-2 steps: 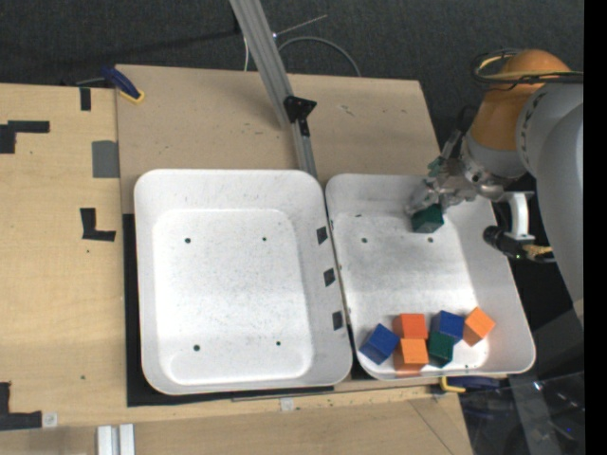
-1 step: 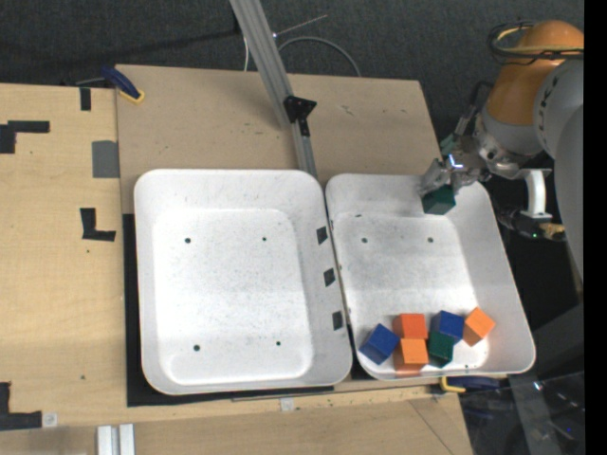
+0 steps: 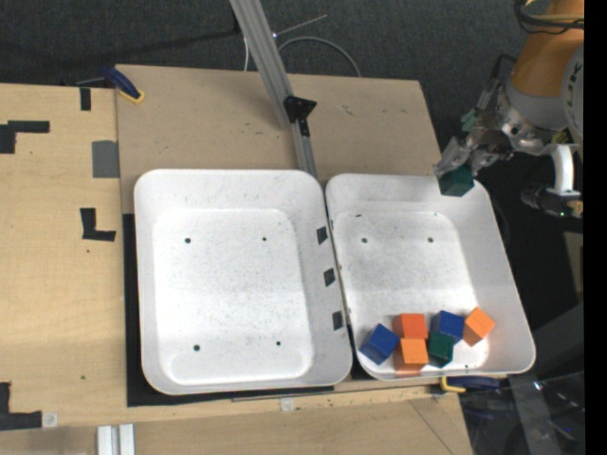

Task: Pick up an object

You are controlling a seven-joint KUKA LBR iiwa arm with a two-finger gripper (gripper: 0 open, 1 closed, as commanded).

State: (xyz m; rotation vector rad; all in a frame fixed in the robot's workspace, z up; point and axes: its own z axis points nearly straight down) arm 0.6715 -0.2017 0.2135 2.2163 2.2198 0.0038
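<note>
Arm: the grey arm [image 3: 545, 74] with its orange band comes in from the right, up high over the far right corner of the right bin.
Gripper: the gripper [image 3: 455, 173] is closed on a small dark green block [image 3: 457, 184], lifted above the bin's top right rim.
Right bin: the right bin [image 3: 408, 254] is white, and a little pile of blocks sits in its near right corner.
Pile: a blue block [image 3: 379, 342], two orange blocks [image 3: 412, 339], another blue block [image 3: 450, 324], a green block [image 3: 440, 348] and one more orange block [image 3: 479, 324], all close together.
Left bin: the left bin [image 3: 232, 282] is white and touches the right bin.
Table: the brown table [image 3: 190, 112] holds both bins.
</note>
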